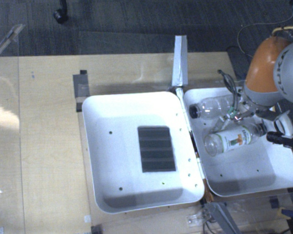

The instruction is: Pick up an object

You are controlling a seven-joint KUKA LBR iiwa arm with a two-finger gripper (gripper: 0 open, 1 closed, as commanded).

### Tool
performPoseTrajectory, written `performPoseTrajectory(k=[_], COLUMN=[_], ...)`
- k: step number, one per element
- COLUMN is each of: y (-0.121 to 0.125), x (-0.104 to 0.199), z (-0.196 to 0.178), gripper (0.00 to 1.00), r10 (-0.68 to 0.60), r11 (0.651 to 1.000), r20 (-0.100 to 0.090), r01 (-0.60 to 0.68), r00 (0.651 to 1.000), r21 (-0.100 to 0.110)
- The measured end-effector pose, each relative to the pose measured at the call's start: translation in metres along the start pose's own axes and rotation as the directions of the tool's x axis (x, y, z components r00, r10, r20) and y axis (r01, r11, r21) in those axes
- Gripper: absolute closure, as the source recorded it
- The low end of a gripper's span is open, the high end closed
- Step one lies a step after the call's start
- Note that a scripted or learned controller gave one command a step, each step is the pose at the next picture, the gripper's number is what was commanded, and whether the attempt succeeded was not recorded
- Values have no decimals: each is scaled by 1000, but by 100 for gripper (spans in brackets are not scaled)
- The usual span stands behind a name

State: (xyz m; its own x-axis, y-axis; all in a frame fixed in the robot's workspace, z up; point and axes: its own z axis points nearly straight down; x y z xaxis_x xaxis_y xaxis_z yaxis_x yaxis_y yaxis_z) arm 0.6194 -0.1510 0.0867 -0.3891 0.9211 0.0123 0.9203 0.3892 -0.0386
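Observation:
Two clear plastic bottles lie in the right bin (252,181). One bottle with a black cap (212,106) rests near the bin's far left corner. The other, a labelled bottle (229,141), lies on its side just in front of it. A dark ribbed rectangular pad (156,148) lies flat in the middle of the left bin (103,142). My gripper (238,113) reaches down from the right, low over the right bin, between the two bottles and close to both. The wrist hides its tips.
The arm's orange band (260,72) and grey wrist hang over the right bin's far right side. A grey metal bar (179,61) stands behind the gap between the bins. Cables and a bracket (220,224) sit by the bench's front edge.

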Motion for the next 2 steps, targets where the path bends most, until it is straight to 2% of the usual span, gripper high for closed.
performPoseTrajectory(k=[1,2], y=[-13,-45], x=[-18,46], z=[-2,-1], gripper=[0,0], r10=[-305,-367], r11=[952,929], r20=[-21,34], r01=[305,368], r00=[952,930], r21=[13,-39])
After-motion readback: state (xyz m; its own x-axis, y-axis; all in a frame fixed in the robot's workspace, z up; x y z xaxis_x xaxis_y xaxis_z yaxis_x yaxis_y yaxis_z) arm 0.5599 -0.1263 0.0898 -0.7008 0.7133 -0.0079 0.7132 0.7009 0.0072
